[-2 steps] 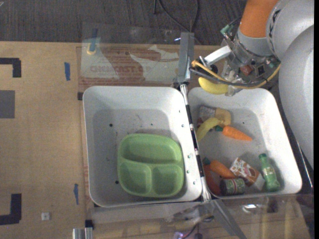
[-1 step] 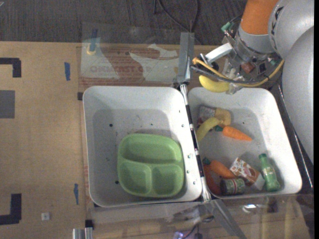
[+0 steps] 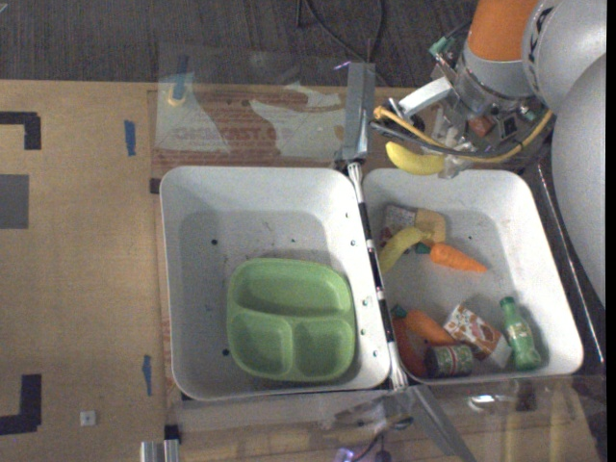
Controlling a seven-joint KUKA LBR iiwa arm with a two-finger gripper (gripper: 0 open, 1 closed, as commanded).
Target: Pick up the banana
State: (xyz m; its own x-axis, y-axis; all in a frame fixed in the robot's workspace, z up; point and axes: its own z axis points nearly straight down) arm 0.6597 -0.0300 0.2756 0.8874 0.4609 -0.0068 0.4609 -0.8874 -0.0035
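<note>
The arm (image 3: 539, 27) reaches in from the right, and its pincer (image 3: 445, 155) hangs over the far rim of the right bin (image 3: 515, 243), among a tangle of yellow cables. The banana (image 3: 412, 159) shows as a yellow crescent just left of the pincer and touching it, over the bin's far edge and not down among the other things. Whether the pincer is open or closed cannot be told from this slant, nor whether the banana is truly clamped in it. The banana's place at the rim suggests it is being carried, though it could equally be lying on the edge.

Down in the right bin lie a second yellow curved piece (image 3: 399, 246) by the left wall (easily mistaken for the target), a carrot (image 3: 458, 257), a small carton (image 3: 469, 322), a can (image 3: 449, 360) and a green bottle (image 3: 520, 336). The left bin (image 3: 188, 258) holds a green divided plate (image 3: 289, 319).

The step in hand looks like the lift, or the moment just after the grasp. If the hold is sound, the next move calls for a straight rise that keeps the banana away from the bin wall and the metal divider (image 3: 358, 114) on the tabletop (image 3: 77, 258). If it is not, the pincer would need to open, settle across the banana's middle and close again before rising.
</note>
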